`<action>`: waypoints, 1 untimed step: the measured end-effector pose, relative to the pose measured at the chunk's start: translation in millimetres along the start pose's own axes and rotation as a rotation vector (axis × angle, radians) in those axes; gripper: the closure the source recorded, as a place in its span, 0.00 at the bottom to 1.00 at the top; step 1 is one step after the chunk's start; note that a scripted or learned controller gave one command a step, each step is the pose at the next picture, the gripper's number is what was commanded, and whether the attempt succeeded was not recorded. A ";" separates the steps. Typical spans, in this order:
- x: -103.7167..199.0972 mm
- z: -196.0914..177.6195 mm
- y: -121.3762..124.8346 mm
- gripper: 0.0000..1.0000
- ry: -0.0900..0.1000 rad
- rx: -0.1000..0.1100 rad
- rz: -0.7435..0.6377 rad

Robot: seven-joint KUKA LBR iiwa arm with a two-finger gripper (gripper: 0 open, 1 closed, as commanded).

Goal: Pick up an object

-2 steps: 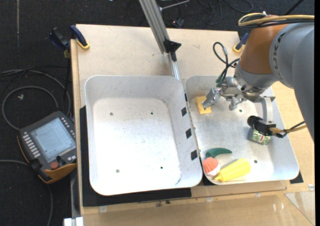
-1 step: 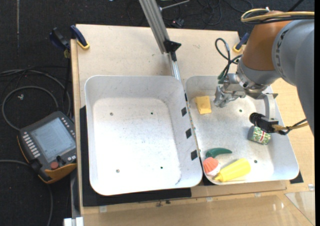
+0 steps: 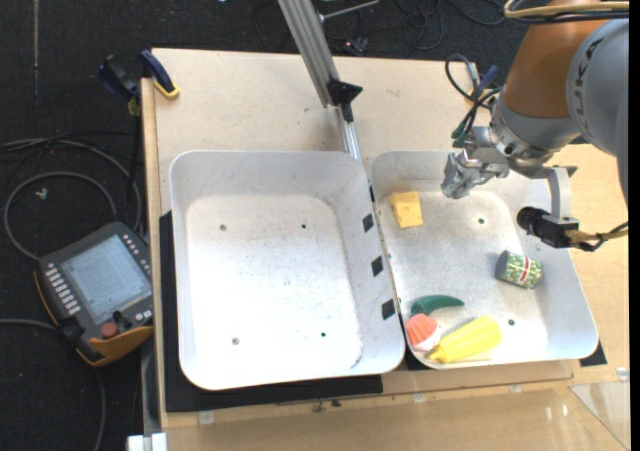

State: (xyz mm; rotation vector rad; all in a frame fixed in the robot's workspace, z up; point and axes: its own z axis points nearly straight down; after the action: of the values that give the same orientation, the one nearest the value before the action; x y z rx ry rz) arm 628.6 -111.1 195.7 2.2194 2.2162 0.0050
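Camera view findings: the tabletop [image 3: 250, 99] bears a left bin [image 3: 265, 264] and a right bin [image 3: 560, 324], the arm [image 3: 560, 69] reaching over the latter. Gripper [image 3: 462, 182] hangs at the right bin's far side; finger state cannot be told. Right bin contents: yellow object [image 3: 467, 339], green can [image 3: 520, 269], yellow block [image 3: 406, 209] near the gripper.

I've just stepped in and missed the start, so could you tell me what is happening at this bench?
The grey KUKA arm's gripper hangs over the far part of the right white bin, beside a yellow cheese-like block. Also in that bin lie a small green patterned can and, at the near edge, a yellow corn-like toy, a green curved piece and a red-and-white piece. Nothing is visibly gripped.
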 end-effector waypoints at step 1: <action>1.6 -64.2 4.1 1.00 0.000 -0.002 -0.005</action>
State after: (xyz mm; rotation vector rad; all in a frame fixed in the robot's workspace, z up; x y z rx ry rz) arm 632.3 -109.4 259.9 2.2131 2.2200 0.0073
